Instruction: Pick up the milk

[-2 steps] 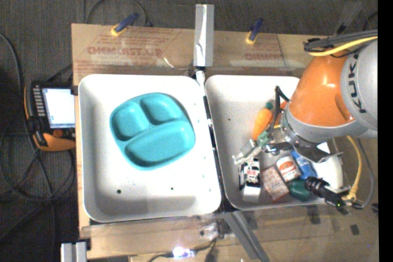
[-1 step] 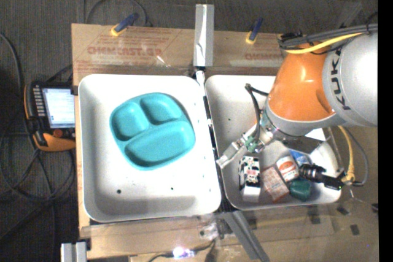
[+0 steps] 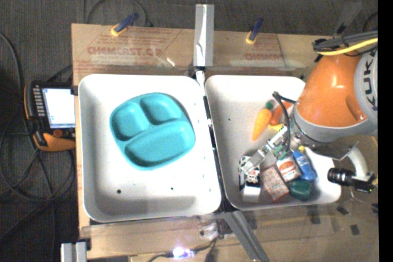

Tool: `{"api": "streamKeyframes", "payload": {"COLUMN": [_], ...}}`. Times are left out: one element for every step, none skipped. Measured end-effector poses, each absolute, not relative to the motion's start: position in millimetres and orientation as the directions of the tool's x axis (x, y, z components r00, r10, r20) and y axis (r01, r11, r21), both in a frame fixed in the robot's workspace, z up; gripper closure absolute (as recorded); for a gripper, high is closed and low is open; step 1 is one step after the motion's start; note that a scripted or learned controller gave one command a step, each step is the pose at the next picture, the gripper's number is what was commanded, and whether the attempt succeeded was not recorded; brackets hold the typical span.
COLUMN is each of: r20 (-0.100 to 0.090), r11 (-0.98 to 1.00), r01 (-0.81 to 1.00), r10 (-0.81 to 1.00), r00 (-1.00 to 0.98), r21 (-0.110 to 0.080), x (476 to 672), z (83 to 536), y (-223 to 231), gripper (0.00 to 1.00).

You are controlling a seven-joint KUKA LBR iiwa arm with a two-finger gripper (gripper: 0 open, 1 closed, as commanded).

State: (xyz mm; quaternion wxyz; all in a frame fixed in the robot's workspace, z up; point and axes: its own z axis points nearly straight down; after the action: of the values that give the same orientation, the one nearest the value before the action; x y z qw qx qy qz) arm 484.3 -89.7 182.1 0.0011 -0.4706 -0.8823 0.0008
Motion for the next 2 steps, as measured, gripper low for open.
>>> {"api": "streamKeyframes", "payload": {"r20": [0.002,0.002], "r11": [0.67,0.628], "r01": [0.743,0.778], "r10": [0.743,0.778], "r00": [-0.67,-0.628], "r21": [-0.003,-0.002], "x": [484.3,486.6], "z": [181.8,104.1], "y": [-44.8,-104.0], "gripper": [0.0,0.0]}}
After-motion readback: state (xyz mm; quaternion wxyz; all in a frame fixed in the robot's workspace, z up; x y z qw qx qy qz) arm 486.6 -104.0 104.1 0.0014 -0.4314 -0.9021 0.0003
